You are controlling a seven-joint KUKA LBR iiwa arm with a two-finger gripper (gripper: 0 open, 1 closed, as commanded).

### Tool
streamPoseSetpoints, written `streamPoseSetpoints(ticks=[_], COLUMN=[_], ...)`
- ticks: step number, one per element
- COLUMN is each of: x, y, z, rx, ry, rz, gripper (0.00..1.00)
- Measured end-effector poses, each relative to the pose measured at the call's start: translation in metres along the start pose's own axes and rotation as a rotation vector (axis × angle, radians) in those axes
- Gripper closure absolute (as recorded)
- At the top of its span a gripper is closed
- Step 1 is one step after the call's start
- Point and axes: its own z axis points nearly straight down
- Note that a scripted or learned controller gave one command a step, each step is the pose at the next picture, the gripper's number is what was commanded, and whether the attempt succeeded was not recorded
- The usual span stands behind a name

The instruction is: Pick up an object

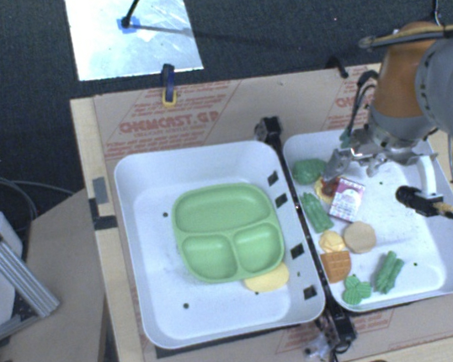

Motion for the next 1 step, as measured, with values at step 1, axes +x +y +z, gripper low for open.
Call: streamPoseSetpoints(ticks=[1], x=[0.0259], y=[-0.0228], z=[0.0170], rx=[0.004], ry=[0.003], rz=[-0.005], gripper=[0.00])
